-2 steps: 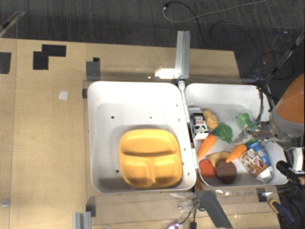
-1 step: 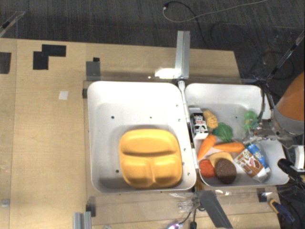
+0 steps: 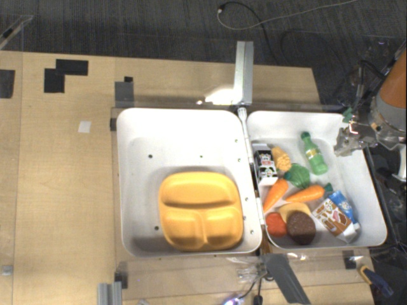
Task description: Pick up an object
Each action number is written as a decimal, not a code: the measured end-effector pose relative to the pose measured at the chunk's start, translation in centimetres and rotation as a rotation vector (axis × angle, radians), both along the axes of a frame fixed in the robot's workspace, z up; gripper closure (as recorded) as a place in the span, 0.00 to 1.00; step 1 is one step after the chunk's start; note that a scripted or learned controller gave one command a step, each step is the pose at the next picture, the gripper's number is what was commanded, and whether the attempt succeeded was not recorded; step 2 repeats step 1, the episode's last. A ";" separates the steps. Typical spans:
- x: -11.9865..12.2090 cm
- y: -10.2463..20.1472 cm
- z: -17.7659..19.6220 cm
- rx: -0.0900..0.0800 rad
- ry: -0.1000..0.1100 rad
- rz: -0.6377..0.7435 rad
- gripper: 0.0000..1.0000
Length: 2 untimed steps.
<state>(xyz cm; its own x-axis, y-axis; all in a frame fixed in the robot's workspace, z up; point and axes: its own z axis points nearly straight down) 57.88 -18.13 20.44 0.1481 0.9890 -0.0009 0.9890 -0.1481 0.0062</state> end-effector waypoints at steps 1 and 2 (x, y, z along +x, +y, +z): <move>8.1 -1.5 -7.3 0.000 0.002 0.013 1.00; 8.1 -1.5 -7.3 0.000 0.002 0.013 1.00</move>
